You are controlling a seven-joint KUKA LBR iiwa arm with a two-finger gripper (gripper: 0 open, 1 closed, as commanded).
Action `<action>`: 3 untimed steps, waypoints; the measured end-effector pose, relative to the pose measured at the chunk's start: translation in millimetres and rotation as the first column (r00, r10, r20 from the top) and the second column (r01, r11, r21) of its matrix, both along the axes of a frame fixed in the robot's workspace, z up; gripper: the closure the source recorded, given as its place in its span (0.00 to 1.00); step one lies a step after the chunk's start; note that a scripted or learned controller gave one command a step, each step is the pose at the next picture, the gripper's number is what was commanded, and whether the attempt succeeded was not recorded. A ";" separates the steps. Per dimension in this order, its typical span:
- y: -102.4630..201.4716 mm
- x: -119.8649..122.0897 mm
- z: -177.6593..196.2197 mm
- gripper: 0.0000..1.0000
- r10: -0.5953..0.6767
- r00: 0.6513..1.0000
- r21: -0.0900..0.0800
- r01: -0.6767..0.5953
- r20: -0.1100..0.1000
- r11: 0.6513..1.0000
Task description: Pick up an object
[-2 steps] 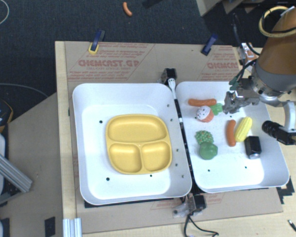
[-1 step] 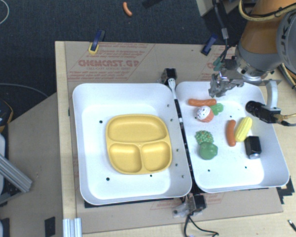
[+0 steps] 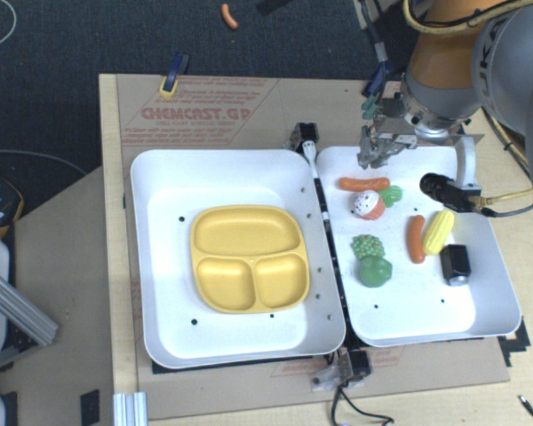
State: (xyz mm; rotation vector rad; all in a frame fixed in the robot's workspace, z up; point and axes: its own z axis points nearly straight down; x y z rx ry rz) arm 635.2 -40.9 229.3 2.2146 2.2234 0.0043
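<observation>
arm: grey w/ orange band, reaches in from the right; gripper point(image 3: 374, 156) hangs over the far-left corner of the right bin point(image 3: 489, 313), just behind the toy pile.
fingers: point down, tips close together w/ nothing seen between them; open or closed, can't tell at this res.
carrot point(image 3: 364, 185): orange, lies flat across the bin just in front of the gripper, apart from it. Prob the nearest candidate for the pick, judging by the gripper's spot.
round toy point(image 3: 366, 204): white w/ red specks, touching a small green piece point(image 3: 392, 194) next to it.
broccoli point(image 3: 368, 246): sits just behind a green lump point(image 3: 375, 272), touching, mid-bin.
sausage point(image 3: 415, 239) + corn point(image 3: 439, 230): side by side, tilted, touching; tight pair, so harder to take one clean.
black block point(image 3: 455, 264): near the right edge, on its own.
left bin point(image 3: 155, 176): holds a yellow divided tray point(image 3: 249, 257), 3 compartments.
desk point(image 3: 124, 96): brown board under both bins.
progress: pick not yet made; every item rests on the bin floor.
</observation>
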 end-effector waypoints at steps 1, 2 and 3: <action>-7.7 4.3 4.8 1.00 -0.004 1.000 -0.001 0.004 0.000 1.000; -2.4 4.7 -15.1 1.00 -0.003 1.000 0.001 0.003 -0.008 1.000; 4.7 10.6 0.2 1.00 -0.002 1.000 0.000 0.002 0.000 1.000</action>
